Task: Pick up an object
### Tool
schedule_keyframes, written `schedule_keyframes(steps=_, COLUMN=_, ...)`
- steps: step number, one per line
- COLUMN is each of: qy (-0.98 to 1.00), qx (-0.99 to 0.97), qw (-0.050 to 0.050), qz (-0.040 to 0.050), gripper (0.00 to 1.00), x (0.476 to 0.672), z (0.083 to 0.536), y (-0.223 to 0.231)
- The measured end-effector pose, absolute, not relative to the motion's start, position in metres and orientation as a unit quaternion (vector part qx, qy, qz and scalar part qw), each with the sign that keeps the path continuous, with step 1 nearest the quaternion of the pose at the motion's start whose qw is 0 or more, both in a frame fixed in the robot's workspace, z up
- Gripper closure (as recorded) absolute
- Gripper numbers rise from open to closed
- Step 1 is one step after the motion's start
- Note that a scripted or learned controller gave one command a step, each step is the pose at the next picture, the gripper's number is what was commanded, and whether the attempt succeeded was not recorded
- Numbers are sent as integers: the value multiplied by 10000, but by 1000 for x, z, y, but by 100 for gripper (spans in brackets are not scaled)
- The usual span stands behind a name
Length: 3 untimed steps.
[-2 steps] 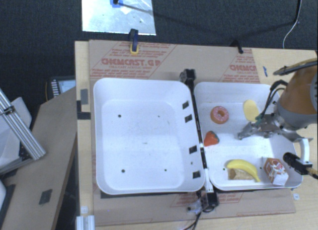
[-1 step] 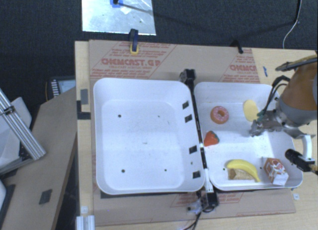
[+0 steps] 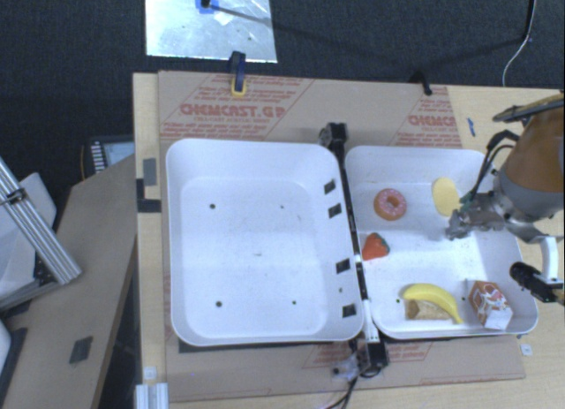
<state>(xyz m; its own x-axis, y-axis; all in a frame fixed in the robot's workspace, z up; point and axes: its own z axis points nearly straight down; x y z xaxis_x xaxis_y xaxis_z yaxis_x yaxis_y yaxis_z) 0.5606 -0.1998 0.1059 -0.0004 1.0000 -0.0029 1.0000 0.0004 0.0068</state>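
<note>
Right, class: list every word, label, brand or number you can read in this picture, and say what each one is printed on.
"CHEMCAST GP", red print, on the brown board under the bins, left of centre.
The same red print on the board's right part: partly cut off, too blurred to read fully.
Small carton in the right bin: printing too small to read.
</note>
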Motion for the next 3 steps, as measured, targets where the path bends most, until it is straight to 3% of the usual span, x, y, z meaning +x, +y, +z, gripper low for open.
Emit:
schedule_keyframes(steps=1, qy=7071, qx=7071, qw=48, qz=20, gripper=100, x=562, z=117, y=-200)
schedule_keyframes(steps=2, qy=7071, qx=7071, qw=1, qz=-3, gripper=100, x=562, z=83, y=-206)
schedule_keyframes(steps=3, qy=7070, qx=7073, qw=25, qz=10, gripper=100, x=564, z=96, y=-207)
